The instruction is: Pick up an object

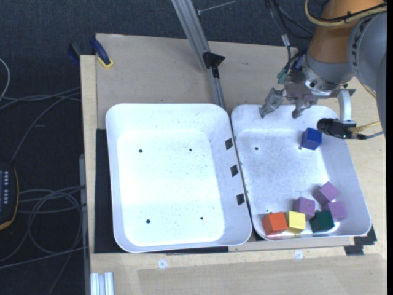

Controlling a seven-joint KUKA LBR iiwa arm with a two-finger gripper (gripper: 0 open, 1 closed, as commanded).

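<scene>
grey two-finger gripper (285,108) sits over the far rim of the right shallow white plastic bin (270,165), fingers spread wide apart, nothing between them. grey arm with the orange band (344,17) comes in from beyond that bin's far right corner.

all candidate objects are inside the right bin:
- small blue cube (311,138) in the bin's far right part, alone, just nearer the camera than the gripper and apart from it
- orange cube (276,222) against the bin's near wall
- yellow cube (296,220) touching the orange cube's right side
- dark green cube (321,222) right of the yellow one, near the bin's near right corner
- three purple cubes: one (303,204) just behind the yellow cube, one (328,192) further back, one (337,210) just behind the green cube

left shallow white plastic bin (123,165) butts against the right bin's left side. grey metal pole (196,35) rises beyond the seam between them.
</scene>
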